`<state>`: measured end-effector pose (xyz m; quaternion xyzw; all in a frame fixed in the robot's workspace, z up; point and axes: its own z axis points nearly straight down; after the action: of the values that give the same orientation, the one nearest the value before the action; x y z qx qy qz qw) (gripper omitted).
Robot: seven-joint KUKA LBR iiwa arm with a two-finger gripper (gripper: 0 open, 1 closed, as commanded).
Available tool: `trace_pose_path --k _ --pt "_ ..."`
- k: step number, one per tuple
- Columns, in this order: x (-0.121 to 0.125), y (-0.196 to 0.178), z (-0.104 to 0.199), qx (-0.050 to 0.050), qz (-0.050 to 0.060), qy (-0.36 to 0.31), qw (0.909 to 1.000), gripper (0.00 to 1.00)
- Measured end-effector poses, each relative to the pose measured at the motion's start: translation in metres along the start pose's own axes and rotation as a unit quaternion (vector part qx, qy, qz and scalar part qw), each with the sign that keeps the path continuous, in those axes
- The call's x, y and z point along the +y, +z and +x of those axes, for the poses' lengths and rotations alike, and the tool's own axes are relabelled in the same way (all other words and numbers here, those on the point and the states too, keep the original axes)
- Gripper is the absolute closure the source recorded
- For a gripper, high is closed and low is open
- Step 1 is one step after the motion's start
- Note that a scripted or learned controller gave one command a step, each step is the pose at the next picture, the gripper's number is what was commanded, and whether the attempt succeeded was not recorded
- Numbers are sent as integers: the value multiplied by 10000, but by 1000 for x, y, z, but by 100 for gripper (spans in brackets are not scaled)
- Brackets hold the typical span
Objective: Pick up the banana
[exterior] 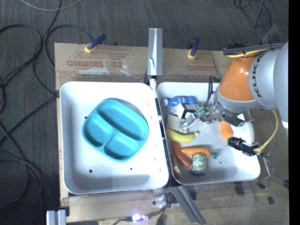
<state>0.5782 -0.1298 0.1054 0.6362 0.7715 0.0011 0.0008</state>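
- We start with the curved yellow banana (182,136), lying in the right-hand shallow white bin (243,172) near its left wall, tips turned up.
- Just above it we find the two-finger gripper (191,121), low over the fruit; whether its claw is spread or clenched, we cannot tell, and nothing yellow shows between the fingers.
- Crowding the banana: an orange carrot (187,152) just below, a small green-lidded jar (198,163) beside that, a blue-and-white packet (180,102) above.
- We judge the approach unfinished: the claw should straddle the banana's thick middle, across its curve, clear of the carrot.
- Over in the left white bin (70,139) sits a blue divided plastic tray (116,129), well apart.
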Motion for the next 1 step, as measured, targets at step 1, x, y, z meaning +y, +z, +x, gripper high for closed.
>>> trace_pose_path --k 1 --pt "35 -77 65 -5 28 1506 9886 0"
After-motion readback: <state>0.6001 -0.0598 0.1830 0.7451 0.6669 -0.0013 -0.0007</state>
